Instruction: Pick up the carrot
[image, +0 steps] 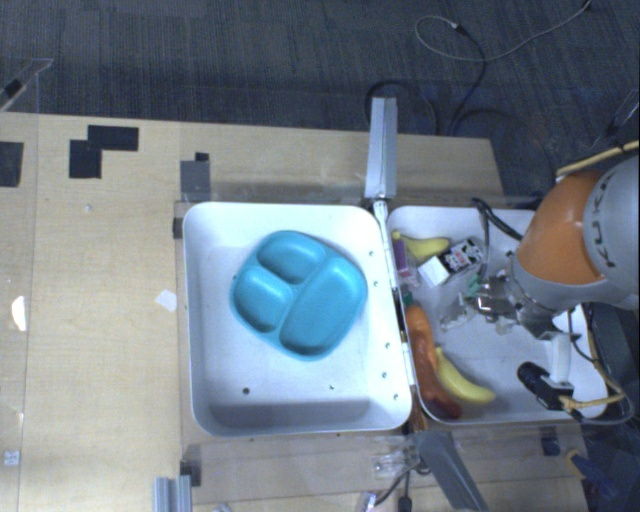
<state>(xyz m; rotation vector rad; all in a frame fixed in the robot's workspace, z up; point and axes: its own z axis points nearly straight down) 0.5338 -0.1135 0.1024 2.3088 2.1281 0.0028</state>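
Orange tapered carrot (421, 343), smooth and slightly glossy, lies lengthwise along the left wall of the right shallow white plastic bin (505, 392), hard against the divider side. A curved yellow banana (462, 384) sits just beside its lower end, looks to be touching or overlapping; something dark red sits at the bottom corner under both, can't resolve it. A second yellow banana (428, 246) is at the bin's top, near a small white box (433, 270). The metal two-finger gripper (487, 298) hangs over the bin's middle, right of the carrot and apart from it; nothing visible in its grasp, and the jaw opening can't be read from this angle. Judged step: approach, no grasp yet. Next move calls for shifting left toward the wall and descending without snagging the rim or banana. Left bin (215, 330) carries a blue, rounded three-compartment plastic plate (299, 292).
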